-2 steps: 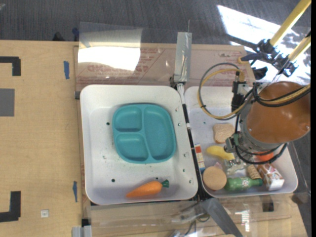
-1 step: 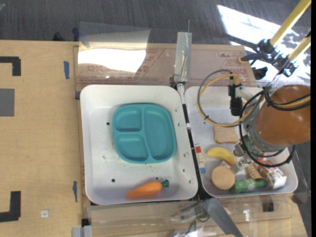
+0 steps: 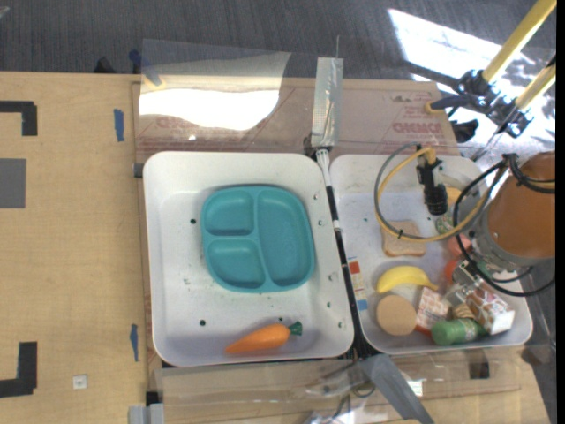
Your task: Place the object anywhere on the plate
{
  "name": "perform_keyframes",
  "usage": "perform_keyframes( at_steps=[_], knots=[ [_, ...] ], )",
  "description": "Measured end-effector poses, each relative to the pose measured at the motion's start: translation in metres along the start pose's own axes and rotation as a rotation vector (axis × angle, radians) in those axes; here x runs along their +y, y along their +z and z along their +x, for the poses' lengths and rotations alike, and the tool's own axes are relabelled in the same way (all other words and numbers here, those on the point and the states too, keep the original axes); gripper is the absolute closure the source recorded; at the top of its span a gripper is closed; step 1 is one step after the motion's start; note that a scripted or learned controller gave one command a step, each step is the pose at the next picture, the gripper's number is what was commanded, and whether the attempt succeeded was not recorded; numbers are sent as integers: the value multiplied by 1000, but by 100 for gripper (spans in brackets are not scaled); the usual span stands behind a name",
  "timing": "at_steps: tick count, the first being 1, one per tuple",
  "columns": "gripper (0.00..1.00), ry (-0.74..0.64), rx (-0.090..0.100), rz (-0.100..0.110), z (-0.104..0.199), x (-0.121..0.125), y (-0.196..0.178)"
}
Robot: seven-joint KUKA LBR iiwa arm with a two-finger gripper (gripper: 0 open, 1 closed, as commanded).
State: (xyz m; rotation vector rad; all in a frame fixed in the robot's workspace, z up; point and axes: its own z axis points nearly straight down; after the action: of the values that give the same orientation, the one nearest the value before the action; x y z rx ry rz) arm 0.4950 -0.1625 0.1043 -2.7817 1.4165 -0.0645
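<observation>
The plate is plain teal, and it lies in a white left bin speckled with a few dark dots. The carrot is orange with a dark green top. In the white right bin are a yellow banana, a tan toast slice, a beige round piece and a green piece; the arm shows its orange band.

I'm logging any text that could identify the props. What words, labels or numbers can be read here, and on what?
Red lettering on the cardboard behind the bins: blurred, not readable.
Red lettering on the cardboard under the clear sheet: washed out by glare, not readable.
Red-and-white small packet in the right bin: print too small to read.
</observation>
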Motion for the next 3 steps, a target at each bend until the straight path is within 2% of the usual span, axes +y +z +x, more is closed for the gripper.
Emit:
perform_keyframes(
  at_steps=[1, 2, 3],
  knots=[
    [100, -459, -37, -25, 35, 23, -59],
    [100, -606, -38, -22, 51, 31, -93],
    [100, -679, -38, -20, 52, 29, -133]
  ],
)
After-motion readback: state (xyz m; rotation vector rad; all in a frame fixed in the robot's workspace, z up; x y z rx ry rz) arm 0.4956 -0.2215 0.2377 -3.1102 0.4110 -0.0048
